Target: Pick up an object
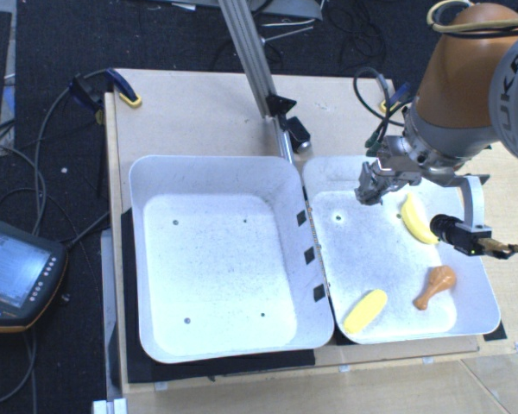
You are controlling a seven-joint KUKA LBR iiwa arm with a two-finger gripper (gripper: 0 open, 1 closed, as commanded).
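Observation:
In the right bin [345,240] lie three objects. A yellow banana [417,220] rests near the bin's upper right. A brown toy drumstick [435,286] lies at the right side. A yellow oblong piece [364,310] sits near the bin's front edge. My gripper [370,188] hangs over the bin's upper part, just left of the banana. Nothing shows between its fingers.
The left bin [155,317] stands beside the right one, with black clips along the shared rim [311,253]. A slanted metal rail [250,50] crosses the bench behind the bins. A teach pendant [13,270] lies off the bench at the left.

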